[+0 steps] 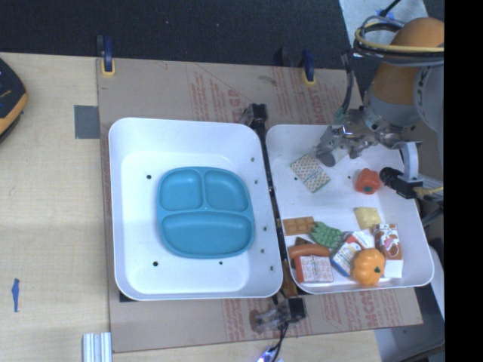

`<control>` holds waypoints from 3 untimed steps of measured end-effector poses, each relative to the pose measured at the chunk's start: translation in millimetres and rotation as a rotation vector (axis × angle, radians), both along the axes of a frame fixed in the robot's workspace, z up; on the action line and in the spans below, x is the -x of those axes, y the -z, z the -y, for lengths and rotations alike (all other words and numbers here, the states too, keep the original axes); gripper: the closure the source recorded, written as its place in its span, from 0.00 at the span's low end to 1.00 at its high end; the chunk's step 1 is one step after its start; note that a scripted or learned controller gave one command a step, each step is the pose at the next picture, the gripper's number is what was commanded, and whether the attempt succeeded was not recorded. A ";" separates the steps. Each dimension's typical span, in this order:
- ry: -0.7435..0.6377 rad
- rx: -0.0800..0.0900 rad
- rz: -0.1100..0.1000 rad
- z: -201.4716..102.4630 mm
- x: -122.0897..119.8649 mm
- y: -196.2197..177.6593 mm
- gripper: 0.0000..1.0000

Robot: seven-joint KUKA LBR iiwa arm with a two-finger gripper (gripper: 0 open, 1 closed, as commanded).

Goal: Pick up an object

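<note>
My gripper [341,148] hangs over the back of the right bin [423,236], just right of a small patterned square packet [310,172] that lies flat on the bin floor. A red tomato-like piece [367,181] sits to the gripper's front right. Along the bin's front lie a brown waffle bar [296,225], a green leafy piece [327,234], a red sausage [310,250], a yellow cheese wedge [367,217], small cartons [346,256] and an orange pumpkin [368,266]. Nothing shows between the fingers.
The left bin [132,202] holds a blue three-part plate [205,210]. Clamps [259,116] join the bins at the middle seam. A yellow and black device [9,96] lies at the bench's far left. Cables loop above the arm at the top right.
</note>
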State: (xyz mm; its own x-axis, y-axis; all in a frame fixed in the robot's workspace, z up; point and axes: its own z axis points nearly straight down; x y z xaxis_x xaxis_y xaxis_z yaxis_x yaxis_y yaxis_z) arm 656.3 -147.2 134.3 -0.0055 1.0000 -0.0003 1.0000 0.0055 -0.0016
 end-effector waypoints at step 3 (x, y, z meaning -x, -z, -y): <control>0.001 0.004 0.012 2.5 -5.1 30.6 1.00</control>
State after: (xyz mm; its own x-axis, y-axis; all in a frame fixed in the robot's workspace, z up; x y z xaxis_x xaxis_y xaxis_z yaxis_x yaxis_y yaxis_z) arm 661.4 -149.7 103.6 -0.0040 1.0000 -0.0042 0.9999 0.0041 0.0104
